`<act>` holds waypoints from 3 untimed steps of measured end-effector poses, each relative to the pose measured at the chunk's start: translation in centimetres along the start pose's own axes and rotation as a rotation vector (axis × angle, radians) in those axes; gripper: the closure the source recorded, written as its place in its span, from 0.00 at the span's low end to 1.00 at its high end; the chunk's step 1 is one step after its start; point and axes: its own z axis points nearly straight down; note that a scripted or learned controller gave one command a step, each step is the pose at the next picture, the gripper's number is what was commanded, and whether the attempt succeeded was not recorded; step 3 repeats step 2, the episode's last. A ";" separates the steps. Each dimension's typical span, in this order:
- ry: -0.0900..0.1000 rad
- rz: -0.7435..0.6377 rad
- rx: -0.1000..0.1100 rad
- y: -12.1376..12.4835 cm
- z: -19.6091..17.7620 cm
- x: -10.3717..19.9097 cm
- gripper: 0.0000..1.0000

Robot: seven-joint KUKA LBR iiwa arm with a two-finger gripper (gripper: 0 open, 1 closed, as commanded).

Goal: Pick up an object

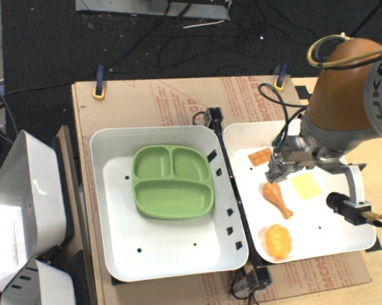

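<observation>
In the right bin (361, 238) lie an orange drumstick (278, 199), a pale yellow square slice (305, 186), a small orange waffle-like piece (259, 156) and a round orange fruit (278, 240). My gripper (275, 171) hangs over the bin's left part, just above the drumstick's thick upper end and right of the waffle piece. Its tip is dark and partly hidden by the wrist. I see nothing held in it.
The left bin (119, 250) holds a green divided plate (173, 180). A black divider with clips (228, 178) runs between the bins. The arm's black attachment (346, 207) overhangs the right bin's right side. White containers (23, 210) stand at the far left.
</observation>
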 end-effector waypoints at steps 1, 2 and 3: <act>0.000 0.000 -0.001 0.4 -0.1 5.3 1.00; 0.000 0.001 0.002 0.1 1.6 10.3 1.00; 0.000 0.001 0.002 0.1 1.6 10.3 1.00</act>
